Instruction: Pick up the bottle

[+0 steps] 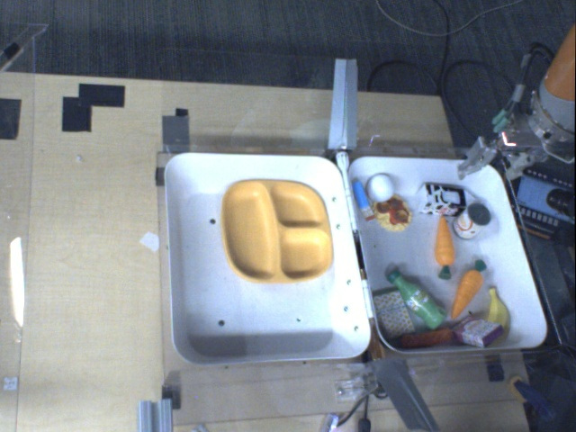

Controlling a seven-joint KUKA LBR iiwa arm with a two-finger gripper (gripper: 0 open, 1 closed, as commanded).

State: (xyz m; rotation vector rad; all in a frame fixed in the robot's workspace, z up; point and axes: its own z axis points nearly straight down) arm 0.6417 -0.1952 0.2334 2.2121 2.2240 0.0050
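While hovering off the right bin's far right corner, well apart from everything inside, gripper too blurred to call spread or pinched. Lying tilted near the front of that bin: green bottle, just beside a carrot, touching a checkered cloth.

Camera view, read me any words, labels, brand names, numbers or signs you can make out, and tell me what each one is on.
No text can be read in this view.
Green bottle: no legible label.
Purple packet in the right bin: any print is too small and blurred.
Black-and-white item: a pattern, not readable letters.
Dark device with blue face beside the bin: markings too blurred.
Black shapes on the bench: plain patches, no characters.
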